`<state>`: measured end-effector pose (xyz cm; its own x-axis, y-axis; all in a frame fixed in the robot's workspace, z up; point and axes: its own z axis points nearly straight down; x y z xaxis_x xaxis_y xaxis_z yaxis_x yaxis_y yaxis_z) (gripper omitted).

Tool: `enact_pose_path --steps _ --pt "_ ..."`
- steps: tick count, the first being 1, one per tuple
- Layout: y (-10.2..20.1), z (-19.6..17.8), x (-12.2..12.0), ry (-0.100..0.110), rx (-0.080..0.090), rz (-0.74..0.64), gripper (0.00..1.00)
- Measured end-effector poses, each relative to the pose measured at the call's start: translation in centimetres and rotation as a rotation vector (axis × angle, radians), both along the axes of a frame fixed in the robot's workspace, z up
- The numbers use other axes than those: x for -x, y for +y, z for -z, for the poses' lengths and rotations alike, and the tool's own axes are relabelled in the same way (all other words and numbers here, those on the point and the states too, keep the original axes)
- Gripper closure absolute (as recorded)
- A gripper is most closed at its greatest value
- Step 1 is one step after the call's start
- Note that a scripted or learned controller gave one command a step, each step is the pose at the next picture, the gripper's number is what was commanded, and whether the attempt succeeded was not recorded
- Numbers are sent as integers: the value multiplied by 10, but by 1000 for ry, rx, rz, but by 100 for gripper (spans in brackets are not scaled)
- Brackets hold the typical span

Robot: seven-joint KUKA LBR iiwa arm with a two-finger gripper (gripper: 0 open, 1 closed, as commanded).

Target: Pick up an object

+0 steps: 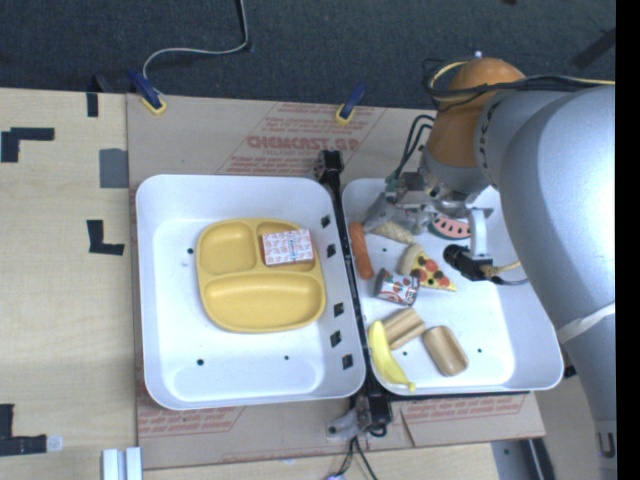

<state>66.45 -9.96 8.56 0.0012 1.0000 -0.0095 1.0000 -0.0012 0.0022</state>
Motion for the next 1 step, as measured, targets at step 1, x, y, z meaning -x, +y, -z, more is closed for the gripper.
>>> enact_pose_path --steps 1 --pt "2 -10 0 1 -3 -2 100"
